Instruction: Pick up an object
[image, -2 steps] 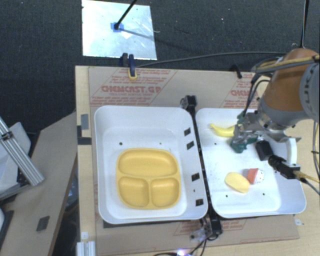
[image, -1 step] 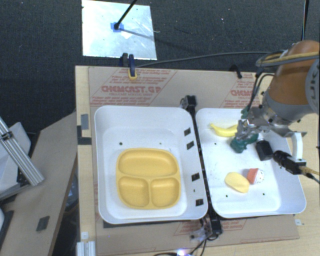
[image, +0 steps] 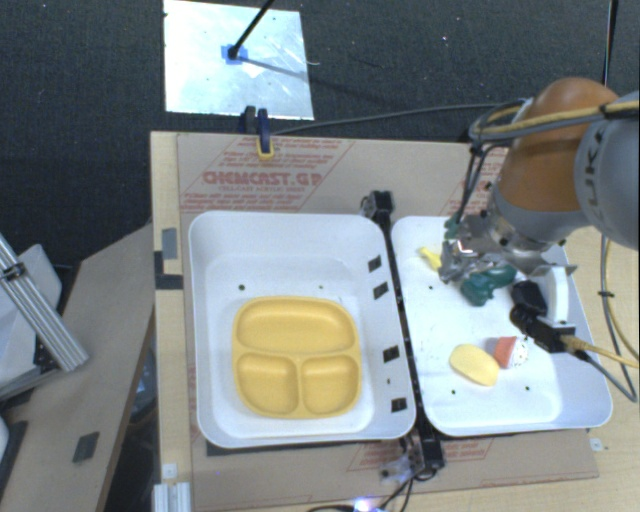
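End effector (image: 462, 262): low in the right bin (image: 575, 405); grip state cannot be told (fingers blurred).
Teal object (image: 480, 285): just beside it.
Yellow piece (image: 430, 258): touching-close, bin-divider side.
Yellow lump (image: 474, 364), red-white object (image: 507, 351): nearer the camera, apart.
Yellow tray (image: 296, 356): other bin (image: 215, 300).

A yellow lemon-shaped object (image: 474, 364) lies beside a small red-and-white piece (image: 507, 351), right bin.
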